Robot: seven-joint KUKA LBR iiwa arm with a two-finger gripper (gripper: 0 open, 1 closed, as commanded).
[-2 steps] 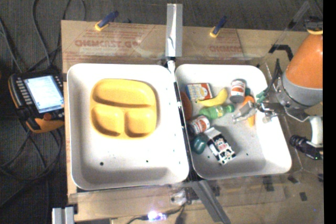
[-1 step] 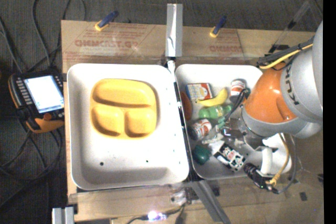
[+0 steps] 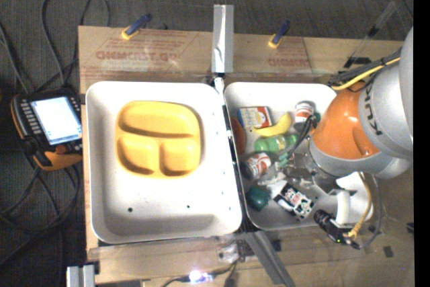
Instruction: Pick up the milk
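The milk (image 3: 294, 201) is a small carton with black and white patches. It lies on its side near the front of the right bin (image 3: 322, 92). My gripper (image 3: 289, 170) reaches down into this bin from under the orange wrist band (image 3: 339, 131). It sits just behind the milk, above the clutter between a can and the carton. The arm's body hides the gripper's tip. Nothing shows as lifted.
The right bin also holds a red and yellow box (image 3: 255, 117), a banana (image 3: 277, 126), a green bottle (image 3: 277, 143), two cans (image 3: 304, 109) (image 3: 259, 163) and a dark green round thing (image 3: 257, 197). A yellow divided plate (image 3: 160, 138) lies in the left bin (image 3: 101, 165).
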